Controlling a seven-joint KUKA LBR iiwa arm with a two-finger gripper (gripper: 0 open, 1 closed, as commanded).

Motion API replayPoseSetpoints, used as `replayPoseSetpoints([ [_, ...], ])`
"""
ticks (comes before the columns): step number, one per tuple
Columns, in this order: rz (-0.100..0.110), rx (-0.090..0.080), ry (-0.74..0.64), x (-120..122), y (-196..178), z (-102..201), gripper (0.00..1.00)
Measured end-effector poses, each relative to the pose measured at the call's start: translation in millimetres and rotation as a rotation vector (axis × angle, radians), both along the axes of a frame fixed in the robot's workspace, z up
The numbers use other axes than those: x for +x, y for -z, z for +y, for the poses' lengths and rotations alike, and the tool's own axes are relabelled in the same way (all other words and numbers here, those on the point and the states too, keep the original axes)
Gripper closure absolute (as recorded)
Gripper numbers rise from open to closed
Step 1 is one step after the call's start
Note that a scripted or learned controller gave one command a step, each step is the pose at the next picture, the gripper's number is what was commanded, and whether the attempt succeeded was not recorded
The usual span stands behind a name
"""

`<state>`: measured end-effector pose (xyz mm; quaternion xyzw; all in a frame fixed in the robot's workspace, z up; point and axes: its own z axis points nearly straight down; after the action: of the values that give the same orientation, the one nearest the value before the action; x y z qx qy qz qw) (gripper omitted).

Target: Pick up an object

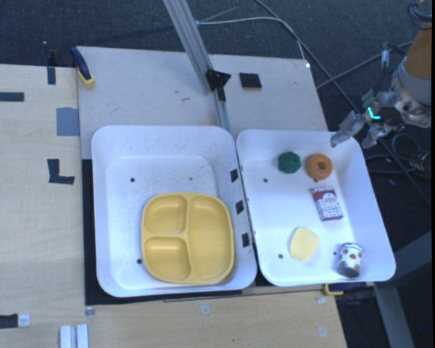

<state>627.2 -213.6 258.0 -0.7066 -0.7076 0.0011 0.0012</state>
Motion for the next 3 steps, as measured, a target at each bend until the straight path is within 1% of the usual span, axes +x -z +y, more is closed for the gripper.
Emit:
replayPoseSetpoints([
  [1,-0.002,-0.001,0.0,0.6,-1.2,0.0,0.0],
  [2,0.004,0.0,-0.001,1.0,62.7,5.5,0.0],
  [3,0.003,0.0,0.0,-0.6,106.6,5.5,0.0],
])
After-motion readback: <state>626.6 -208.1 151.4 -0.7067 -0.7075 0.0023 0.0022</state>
